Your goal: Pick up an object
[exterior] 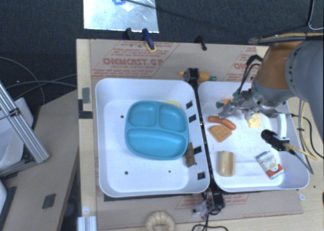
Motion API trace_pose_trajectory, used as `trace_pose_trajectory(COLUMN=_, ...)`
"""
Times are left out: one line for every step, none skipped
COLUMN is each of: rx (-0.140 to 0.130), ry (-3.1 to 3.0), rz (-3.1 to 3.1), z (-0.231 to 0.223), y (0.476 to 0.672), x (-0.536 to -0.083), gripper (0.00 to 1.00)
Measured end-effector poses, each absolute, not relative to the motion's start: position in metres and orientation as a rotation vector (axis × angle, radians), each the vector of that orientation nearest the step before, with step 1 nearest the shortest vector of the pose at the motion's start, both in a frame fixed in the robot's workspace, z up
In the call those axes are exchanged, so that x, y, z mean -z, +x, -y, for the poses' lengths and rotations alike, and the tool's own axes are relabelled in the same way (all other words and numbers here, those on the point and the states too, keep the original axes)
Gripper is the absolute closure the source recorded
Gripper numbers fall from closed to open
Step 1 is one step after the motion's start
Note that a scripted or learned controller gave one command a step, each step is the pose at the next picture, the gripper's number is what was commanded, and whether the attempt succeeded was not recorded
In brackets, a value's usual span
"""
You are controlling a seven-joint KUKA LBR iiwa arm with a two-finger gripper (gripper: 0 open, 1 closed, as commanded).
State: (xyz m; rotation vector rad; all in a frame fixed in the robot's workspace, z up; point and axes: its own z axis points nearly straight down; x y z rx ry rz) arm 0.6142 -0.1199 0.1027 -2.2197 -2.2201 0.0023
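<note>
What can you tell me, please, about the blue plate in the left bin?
The blue plate is a rounded, smooth tray that looks like plastic, split by raised ridges into two small upper compartments and one wide lower one. It lies flat and upright on the floor of the left bin, slightly right of centre. A pale yellow item peeks out behind its upper right edge.

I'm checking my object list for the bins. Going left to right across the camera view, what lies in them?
Blue divided plate → brown piece by the left bin's right wall → waffle → bread roll → yellow cheese piece → small carton.
</note>
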Motion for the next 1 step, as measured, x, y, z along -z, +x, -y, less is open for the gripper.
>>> trace_pose_trajectory(rx=0.019, ry=-2.231, rz=2.231, z=0.1197, y=0.6203, x=-0.0915, gripper=0.0)
